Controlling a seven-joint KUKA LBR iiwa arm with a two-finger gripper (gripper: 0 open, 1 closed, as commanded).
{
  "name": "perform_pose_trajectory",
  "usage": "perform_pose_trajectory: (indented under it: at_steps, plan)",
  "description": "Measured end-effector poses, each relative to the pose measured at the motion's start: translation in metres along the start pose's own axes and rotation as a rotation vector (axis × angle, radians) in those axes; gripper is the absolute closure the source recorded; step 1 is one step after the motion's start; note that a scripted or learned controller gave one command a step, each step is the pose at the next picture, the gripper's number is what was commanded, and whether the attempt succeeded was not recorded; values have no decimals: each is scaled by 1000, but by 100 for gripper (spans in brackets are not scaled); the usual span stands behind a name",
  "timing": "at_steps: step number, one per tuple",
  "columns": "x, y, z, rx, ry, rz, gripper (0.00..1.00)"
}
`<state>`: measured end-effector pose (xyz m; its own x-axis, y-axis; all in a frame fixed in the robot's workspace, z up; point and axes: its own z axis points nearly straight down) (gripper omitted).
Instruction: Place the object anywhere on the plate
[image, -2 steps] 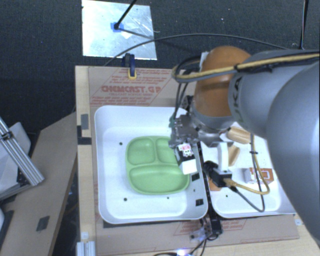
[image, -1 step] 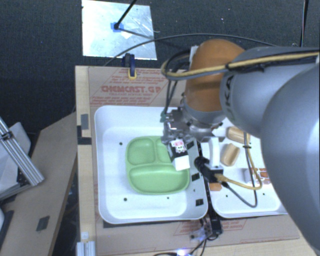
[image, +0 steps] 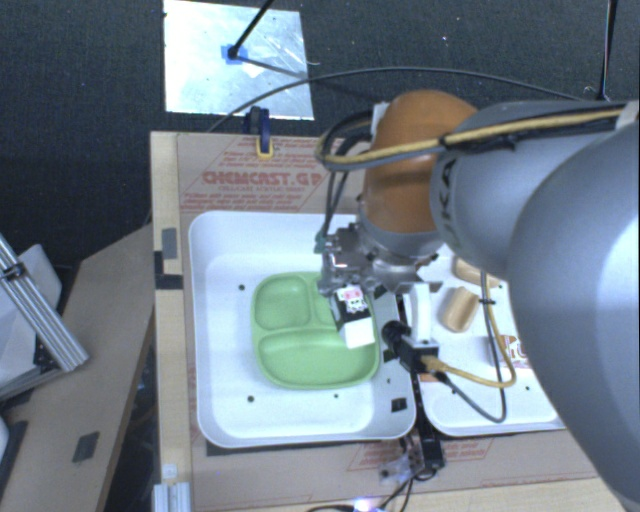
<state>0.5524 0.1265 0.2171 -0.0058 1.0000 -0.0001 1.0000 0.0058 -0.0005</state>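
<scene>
End effector (image: 352, 322): over right edge of green plate (image: 300, 350), finger state cannot be told; wooden cylinder (image: 459, 309) lies beyond, to plate's right.

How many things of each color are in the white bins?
Green: 1, the divided plate
Tan: 2, a block and another block partly hidden by the arm
Total: 3
</scene>
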Motion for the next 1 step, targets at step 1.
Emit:
perform_pose_trajectory:
  at_steps: [1]
  plan:
    - [0,0,-1,-1,0,0,0]
